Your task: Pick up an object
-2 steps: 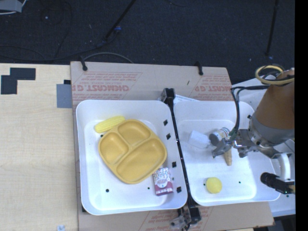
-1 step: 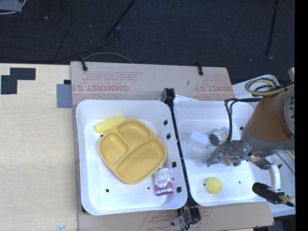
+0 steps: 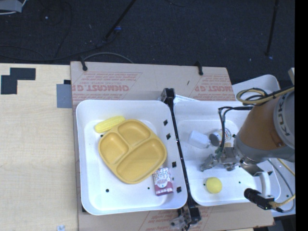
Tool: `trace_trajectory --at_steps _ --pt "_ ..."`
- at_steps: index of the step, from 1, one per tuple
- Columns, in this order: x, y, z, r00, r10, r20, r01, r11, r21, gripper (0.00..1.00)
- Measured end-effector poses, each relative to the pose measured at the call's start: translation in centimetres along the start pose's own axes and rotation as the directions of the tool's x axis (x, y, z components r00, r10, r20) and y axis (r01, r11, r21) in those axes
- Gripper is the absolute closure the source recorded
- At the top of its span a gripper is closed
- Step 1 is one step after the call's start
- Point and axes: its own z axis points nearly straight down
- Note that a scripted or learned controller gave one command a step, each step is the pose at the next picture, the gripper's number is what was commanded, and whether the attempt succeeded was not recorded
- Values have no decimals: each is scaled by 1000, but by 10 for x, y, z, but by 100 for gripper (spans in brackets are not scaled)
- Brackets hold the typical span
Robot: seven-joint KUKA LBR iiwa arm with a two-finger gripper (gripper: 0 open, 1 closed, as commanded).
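Note:
My gripper [image 3: 209,164] reaches into the right bin [image 3: 226,118] from the right and hangs low over its middle. A small yellow ball [image 3: 213,185] lies just in front of it, near the bin's front wall and apart from the gripper. A pale white-grey block [image 3: 197,139] with a small grey piece [image 3: 214,139] beside it rests just behind the gripper. I see nothing held in the gripper.
The left bin [image 3: 86,129] holds a yellow divided plate [image 3: 132,150], a yellow corn cob [image 3: 109,124] at its back left edge, and a small red and white packet [image 3: 162,181] at the front right. A black divider [image 3: 176,148] separates the bins.

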Motion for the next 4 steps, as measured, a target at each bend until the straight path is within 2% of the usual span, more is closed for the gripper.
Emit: trace_trajectory --at_steps 1,2,3,4 --pt "-1 1 -13 1000 3 0 -3 1000 -2 100" --pt "-2 -2 -75 1000 -3 2 3 1000 -5 100" --pt "-3 -1 -117 1000 -3 2 3 1000 -6 100" --pt "54 0 -130 1000 -6 0 6 1000 -3 100"
